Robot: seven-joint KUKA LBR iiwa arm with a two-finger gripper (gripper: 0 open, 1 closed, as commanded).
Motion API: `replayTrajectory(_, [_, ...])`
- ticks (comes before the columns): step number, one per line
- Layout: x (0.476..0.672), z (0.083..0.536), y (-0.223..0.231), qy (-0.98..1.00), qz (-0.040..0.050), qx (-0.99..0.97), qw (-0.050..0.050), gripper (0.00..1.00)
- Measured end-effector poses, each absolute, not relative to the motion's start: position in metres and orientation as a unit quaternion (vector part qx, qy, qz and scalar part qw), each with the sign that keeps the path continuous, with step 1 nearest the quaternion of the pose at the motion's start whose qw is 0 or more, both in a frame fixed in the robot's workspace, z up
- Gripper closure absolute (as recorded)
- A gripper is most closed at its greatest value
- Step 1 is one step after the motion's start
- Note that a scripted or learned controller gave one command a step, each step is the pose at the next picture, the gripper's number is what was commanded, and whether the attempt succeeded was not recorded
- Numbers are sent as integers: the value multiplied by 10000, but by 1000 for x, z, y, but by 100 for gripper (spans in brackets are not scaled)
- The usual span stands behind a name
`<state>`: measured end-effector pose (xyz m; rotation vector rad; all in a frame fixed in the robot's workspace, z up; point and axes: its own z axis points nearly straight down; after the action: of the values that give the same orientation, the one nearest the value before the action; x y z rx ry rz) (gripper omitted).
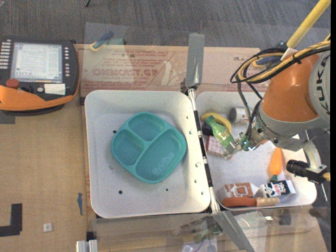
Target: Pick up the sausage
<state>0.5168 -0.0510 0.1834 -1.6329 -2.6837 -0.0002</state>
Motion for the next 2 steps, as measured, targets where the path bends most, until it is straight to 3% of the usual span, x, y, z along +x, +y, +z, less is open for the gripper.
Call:
replayTrajectory(1, [562, 212, -4, -6787, 10, -7344, 0, 100])
replayTrajectory(2, [500, 182, 30, -4538, 33, -8911, 18, 100])
